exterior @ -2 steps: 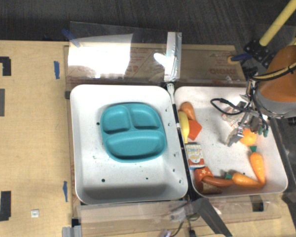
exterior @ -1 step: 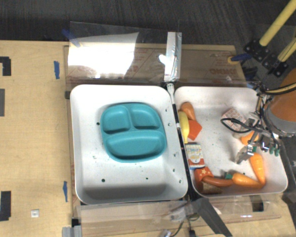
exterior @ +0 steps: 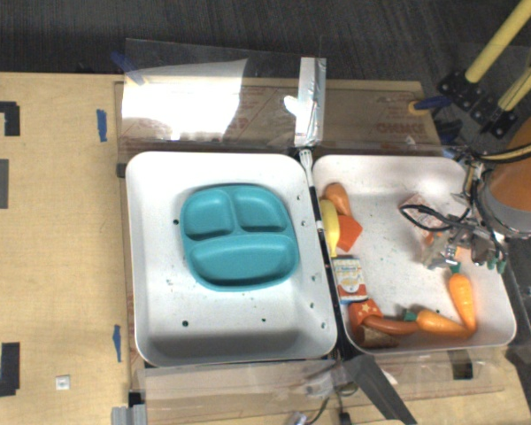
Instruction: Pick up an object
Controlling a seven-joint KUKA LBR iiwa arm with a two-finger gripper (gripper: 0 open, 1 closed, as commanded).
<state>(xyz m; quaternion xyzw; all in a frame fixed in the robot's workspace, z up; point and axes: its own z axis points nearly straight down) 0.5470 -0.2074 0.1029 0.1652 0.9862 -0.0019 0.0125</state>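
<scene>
- Landmark: the right bin (exterior: 385, 171), one of two shallow white bins set side by side on the bench. All positions below are given against it.
- The left bin (exterior: 150, 237) lies touching the right bin along its left wall. A teal divided plate (exterior: 239, 235) sits near its middle, three compartments facing up.
- The arm (exterior: 513, 193), with its orange band showing, enters over the right bin's right wall.
- The gripper (exterior: 444, 253) hangs over the right half of the right bin, amid dark cables. From where I stand its fingers are too small and cluttered to read; I cannot tell whether they are spread or closed, and nothing is seen held between them.
- A small carrot (exterior: 461, 297) lies in the right bin just below the gripper, near the right wall, roughly upright in the view. Contact with the gripper cannot be judged.
- A second carrot (exterior: 438, 322) lies along the right bin's near wall, with a sausage-like item (exterior: 389, 324) beside it to the left.
- Against the right bin's left wall, from far to near: an orange item (exterior: 336, 193), a yellow banana-like piece (exterior: 328, 224), an orange block (exterior: 349, 231), a small printed carton (exterior: 349, 274), and a red item (exterior: 363, 310).
</scene>
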